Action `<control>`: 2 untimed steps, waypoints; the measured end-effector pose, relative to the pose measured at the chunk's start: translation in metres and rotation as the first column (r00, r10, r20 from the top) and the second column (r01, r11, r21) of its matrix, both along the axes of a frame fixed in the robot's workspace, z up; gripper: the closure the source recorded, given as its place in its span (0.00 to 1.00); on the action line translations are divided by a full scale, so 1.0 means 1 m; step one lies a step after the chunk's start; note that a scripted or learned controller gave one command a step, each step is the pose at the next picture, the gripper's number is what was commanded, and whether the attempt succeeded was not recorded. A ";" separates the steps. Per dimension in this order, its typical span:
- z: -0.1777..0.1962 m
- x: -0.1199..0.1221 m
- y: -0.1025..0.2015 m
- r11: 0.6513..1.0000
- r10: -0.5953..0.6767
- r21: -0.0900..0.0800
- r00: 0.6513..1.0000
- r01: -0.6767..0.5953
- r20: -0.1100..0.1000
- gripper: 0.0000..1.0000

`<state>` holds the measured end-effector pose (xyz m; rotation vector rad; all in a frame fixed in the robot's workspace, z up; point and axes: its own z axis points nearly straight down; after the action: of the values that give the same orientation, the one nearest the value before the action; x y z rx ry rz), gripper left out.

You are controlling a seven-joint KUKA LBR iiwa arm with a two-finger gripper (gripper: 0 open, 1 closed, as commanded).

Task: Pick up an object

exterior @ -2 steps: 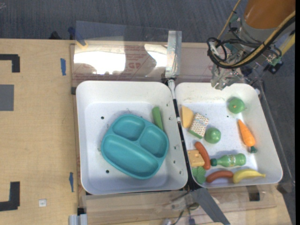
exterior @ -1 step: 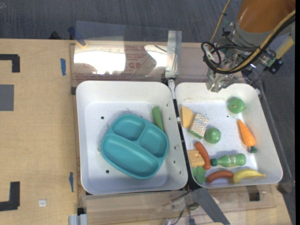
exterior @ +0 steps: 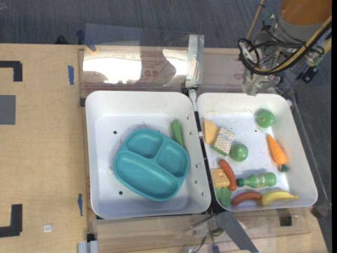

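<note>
My gripper (exterior: 259, 84) hangs over the far rim of the right bin (exterior: 303, 141), at the end of the grey arm with the orange band. Nothing shows in it. Below it in the right bin lie a green apple (exterior: 265, 118), a carrot (exterior: 276, 149), a green ball (exterior: 239, 152), a yellow cheese wedge (exterior: 210, 131), a patterned block (exterior: 225, 140), a green bottle (exterior: 258, 181), a banana (exterior: 278, 196) and two red sausages (exterior: 246, 197). The green apple is the nearest thing to the gripper.
The left bin (exterior: 100, 141) holds a teal divided plate (exterior: 152, 163) and a green pickle (exterior: 177, 133) by the shared wall. Cables loop around the wrist (exterior: 263, 51). A clear panel (exterior: 137, 62) stands behind the bins.
</note>
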<state>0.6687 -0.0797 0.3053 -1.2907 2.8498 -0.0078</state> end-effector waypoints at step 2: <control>-0.026 0.000 0.008 0.979 0.203 -0.001 0.979 -0.203 -0.003 1.00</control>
<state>0.6685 -0.0716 0.2790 -1.5762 2.7051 -0.0061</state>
